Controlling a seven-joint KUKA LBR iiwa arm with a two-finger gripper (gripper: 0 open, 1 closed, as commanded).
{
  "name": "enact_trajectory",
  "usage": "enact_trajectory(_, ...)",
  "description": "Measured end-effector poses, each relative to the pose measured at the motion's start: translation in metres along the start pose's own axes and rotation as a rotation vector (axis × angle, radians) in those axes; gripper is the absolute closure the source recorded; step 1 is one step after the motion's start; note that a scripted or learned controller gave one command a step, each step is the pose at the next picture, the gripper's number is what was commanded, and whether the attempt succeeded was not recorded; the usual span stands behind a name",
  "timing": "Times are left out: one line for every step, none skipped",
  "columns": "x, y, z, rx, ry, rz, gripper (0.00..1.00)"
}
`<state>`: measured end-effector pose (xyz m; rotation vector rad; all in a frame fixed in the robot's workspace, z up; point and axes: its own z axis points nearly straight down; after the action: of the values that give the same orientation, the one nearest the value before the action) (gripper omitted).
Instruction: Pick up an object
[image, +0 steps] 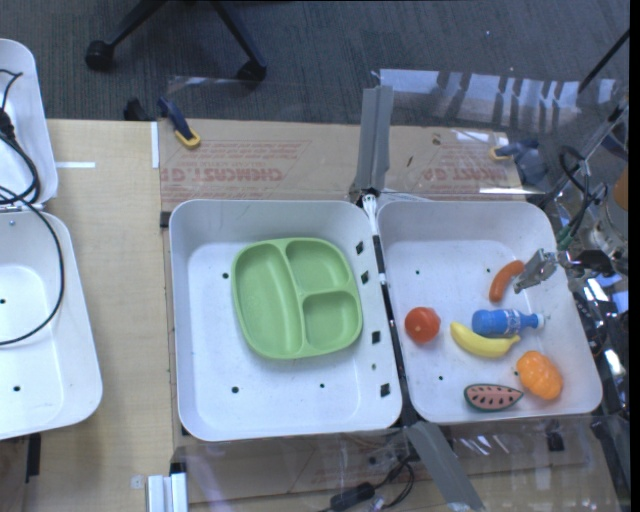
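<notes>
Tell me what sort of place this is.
Probably a robotics lab bench: two white bins side by side, toy food such as a banana beside a green divided plate, and an office chair base on carpet.

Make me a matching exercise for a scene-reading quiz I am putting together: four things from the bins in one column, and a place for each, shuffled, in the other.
Things:
1. green divided plate
2. tomato
3. watermelon slice
4. orange carrot

Places:
A. right bin, just left of the banana's tip
B. right bin, near its front edge
C. left bin, about the middle
D. right bin, next to the gripper

Pairs: 1-C, 2-A, 3-B, 4-D
</notes>
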<state>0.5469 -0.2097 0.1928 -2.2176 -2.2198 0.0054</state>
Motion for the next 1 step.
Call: enact_trajectory(-0.0044,0.0424,0.0926,-0.004,0.008,-0.164,0.00)
